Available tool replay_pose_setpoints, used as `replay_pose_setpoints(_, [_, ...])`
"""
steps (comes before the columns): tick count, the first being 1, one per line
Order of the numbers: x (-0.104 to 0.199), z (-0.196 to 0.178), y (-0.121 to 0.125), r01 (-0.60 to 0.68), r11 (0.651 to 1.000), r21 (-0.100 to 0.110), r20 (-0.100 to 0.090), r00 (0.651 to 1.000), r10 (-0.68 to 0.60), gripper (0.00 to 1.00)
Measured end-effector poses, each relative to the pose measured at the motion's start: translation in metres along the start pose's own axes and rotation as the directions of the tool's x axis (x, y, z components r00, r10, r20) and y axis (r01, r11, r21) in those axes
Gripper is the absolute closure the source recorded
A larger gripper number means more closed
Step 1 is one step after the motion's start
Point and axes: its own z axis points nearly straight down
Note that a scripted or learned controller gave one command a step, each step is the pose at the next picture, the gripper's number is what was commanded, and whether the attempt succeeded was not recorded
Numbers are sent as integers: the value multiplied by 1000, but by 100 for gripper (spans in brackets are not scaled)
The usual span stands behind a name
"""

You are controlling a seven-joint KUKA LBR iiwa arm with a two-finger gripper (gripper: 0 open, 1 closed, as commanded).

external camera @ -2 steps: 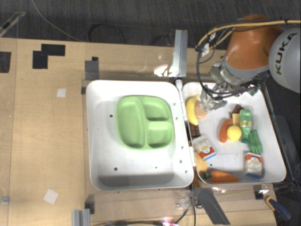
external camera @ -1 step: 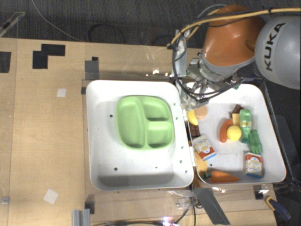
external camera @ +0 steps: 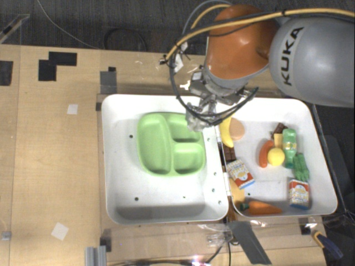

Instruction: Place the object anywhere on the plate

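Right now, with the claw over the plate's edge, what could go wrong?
1. The claw sits at the green plate's upper right corner, close to the bin wall; a release could land off the plate.
2. I cannot see anything between its fingers, so the grasp may have failed.
3. Lowering further might tip or shove the plate.

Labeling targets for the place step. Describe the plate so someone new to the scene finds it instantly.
Look at the left white bin of the two side by side. The plate lies in its upper middle, just below the gripper. It is the pale green tray split into three compartments, one long on the left and two smaller on the right, unlike the small toy foods in the other bin.
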Motion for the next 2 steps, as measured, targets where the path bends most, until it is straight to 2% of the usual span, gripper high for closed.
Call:
replay_pose_setpoints(1, [-33, 52, 6, 5, 1000, -5, -1, 1000, -5, 100])
replay_pose_setpoints(2, [-59, 56, -4, 1, 1000, 0, 1, 1000, -1, 100])
